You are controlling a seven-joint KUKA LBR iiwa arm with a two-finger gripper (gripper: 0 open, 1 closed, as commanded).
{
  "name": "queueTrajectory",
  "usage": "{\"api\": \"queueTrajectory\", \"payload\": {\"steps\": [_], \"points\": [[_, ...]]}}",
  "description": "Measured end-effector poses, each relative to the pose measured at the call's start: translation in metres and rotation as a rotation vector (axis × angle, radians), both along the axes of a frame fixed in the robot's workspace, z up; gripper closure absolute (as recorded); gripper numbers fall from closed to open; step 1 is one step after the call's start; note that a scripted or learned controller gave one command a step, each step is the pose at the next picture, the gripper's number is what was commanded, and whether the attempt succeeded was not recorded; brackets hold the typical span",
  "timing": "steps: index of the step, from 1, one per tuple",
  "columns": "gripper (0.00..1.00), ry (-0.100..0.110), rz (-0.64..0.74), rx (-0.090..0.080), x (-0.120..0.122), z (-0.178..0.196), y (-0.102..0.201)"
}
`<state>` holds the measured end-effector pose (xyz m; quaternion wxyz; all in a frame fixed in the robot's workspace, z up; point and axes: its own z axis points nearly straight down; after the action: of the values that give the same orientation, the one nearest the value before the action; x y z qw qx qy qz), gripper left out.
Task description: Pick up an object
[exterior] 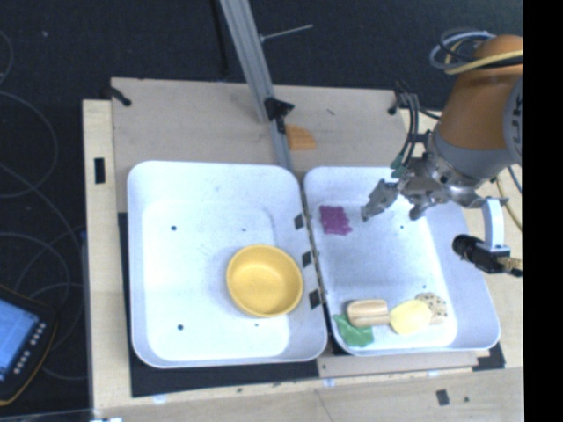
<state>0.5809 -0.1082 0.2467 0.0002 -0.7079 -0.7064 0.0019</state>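
Note:
My gripper (pixel 396 207) hangs over the back of the right bin (pixel 457 262), open, with nothing between its fingers. A small purple piece (pixel 334 219) lies on the bin floor just left of the left finger, apart from it. At the front of the same bin lie a tan block (pixel 367 311), a yellow rounded object (pixel 407 317), a speckled beige object (pixel 432 304) and a green scrap (pixel 352 331), close together. A yellow bowl (pixel 264 280) stands upright in the left bin (pixel 167 200).
A slanted metal pole (pixel 251 51) rises from the bench behind the divide between the bins. A small orange item (pixel 299 137) lies on the bench beside its foot. The arm fills the space above the right bin's back right corner.

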Motion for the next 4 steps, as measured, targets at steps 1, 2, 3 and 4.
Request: {"api": "queueTrajectory", "payload": {"steps": [1, 2, 3, 4], "points": [[0.00, 0.001, 0.001, 0.001, -0.010, -0.056, -0.003], [0.00, 0.001, -0.002, 0.001, -0.009, -0.106, 0.005], [1.00, -0.007, -0.007, 0.003, -0.007, -0.092, 0.005], [1.00, -0.010, 0.005, 0.002, -0.005, -0.046, 0.011]]}}
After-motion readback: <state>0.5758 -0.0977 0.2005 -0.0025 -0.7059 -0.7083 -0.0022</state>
